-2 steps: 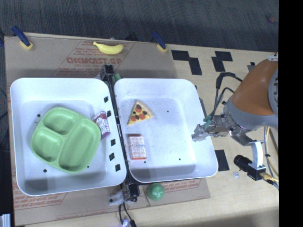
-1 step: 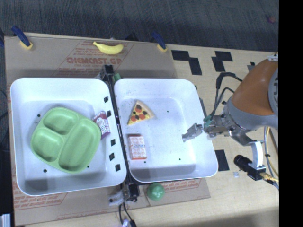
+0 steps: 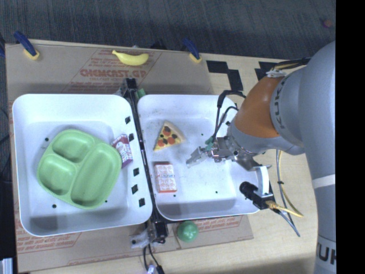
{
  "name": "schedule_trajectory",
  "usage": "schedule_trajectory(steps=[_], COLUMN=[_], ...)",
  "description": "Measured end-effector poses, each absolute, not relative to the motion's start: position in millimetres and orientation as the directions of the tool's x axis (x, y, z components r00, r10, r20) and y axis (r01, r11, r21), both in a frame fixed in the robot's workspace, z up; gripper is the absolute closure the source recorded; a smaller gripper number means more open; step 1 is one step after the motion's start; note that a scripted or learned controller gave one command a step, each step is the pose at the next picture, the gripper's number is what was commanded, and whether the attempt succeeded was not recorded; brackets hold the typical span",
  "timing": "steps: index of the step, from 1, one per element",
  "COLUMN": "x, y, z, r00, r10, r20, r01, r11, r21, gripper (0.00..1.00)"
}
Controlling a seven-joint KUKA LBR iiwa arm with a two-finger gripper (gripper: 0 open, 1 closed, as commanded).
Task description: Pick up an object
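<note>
The grey arm (image 3: 308,113) with its orange band reaches in from the right and covers the right side of the right bin (image 3: 188,210). Its gripper (image 3: 194,157) hangs over bare bin floor, fingers pointing left; whether they are spread or pressed together I cannot tell, and nothing shows between them.

The left bin (image 3: 28,210) holds a green divided plate (image 3: 80,167), with a small dark red packet (image 3: 122,149) just beside its upper right edge, against the wall between the bins.

In the right bin, a pizza slice (image 3: 168,136) lies in the upper left part, its tip pointing up and its crust toward the lower left. Below it lies a small orange-and-white box (image 3: 165,177), long axis running up and down. Both are left of the gripper and apart from it, with nothing between.

Outside the bins, a banana (image 3: 130,57) lies on the cardboard at the top, and a green ball (image 3: 186,231) sits below the right bin.
</note>
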State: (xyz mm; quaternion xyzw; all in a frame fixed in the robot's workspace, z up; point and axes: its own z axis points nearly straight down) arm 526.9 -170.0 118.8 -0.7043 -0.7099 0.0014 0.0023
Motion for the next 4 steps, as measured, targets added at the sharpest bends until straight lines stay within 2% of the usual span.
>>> schedule_trajectory(steps=[1,2,3,4], x=[628.1,628.6,563.6,555.5], y=[-186.0,-185.4,-166.1,-107.2], z=[91.6,102.2,236.1,223.7], r00=[-0.005,-0.012,-0.005,-0.007], r10=[1.0,1.0,1.0,1.0], r20=[0.0,0.0,-0.001,0.0], r01=[1.0,1.0,1.0,1.0], r11=[0.005,0.012,0.005,0.007], r21=[0.0,-0.001,0.002,-0.003], gripper=[0.0,1.0,1.0,1.0])
